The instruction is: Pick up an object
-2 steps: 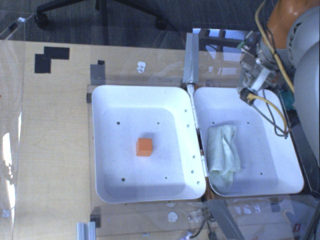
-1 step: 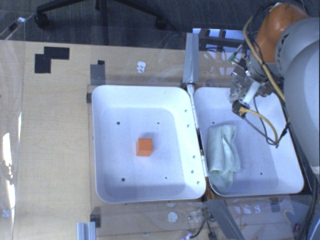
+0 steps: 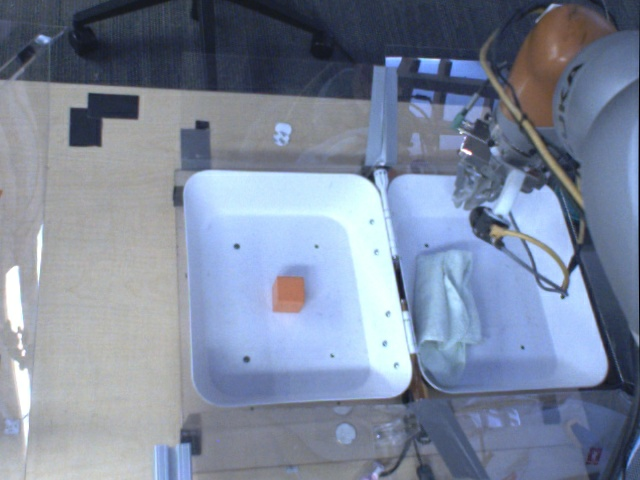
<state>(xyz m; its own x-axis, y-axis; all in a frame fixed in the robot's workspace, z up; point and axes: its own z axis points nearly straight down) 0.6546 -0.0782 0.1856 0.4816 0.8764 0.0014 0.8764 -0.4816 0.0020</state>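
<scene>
orange cube point(image 3: 289, 294) sits near the centre of the left bin point(image 3: 215, 368), apart from its walls. pale green cloth point(image 3: 446, 310) lies crumpled along the left side of the right bin point(image 3: 570, 363). claw point(image 3: 478, 190) hangs over the right bin's upper part, clear of the cloth; its state: cannot tell.

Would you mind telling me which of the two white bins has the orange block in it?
The left bin holds the orange block, near its middle. The right bin holds a crumpled pale cloth instead.
</scene>
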